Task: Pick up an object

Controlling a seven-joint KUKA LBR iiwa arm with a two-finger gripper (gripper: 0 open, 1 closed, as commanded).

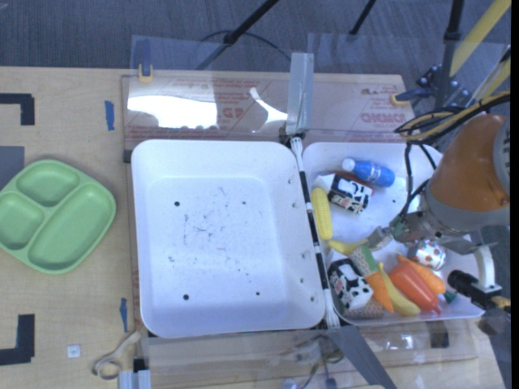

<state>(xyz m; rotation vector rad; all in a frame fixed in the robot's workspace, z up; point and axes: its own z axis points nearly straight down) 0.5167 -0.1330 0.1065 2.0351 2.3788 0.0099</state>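
The right bin (388, 154) holds several small toys: a blue bottle (370, 172), a black-and-white carton (350, 194), a yellow corn cob (322, 213), a cow-patterned toy (351, 287), an orange carrot (381, 292), an orange-red pepper (417, 283) and a shiny round toy (429, 255). My gripper (388, 235) hangs low over the middle of this bin, just left of the round toy and above the carrot. The arm's orange band (470, 168) sits above it and hides the bin's right side.
The left white bin (154, 168) lies beside the right one, with a divider (310, 217) between them. A green divided plate (53, 215) rests on the bench at far left. Clear panels stand behind the bins. Cables run near the arm.
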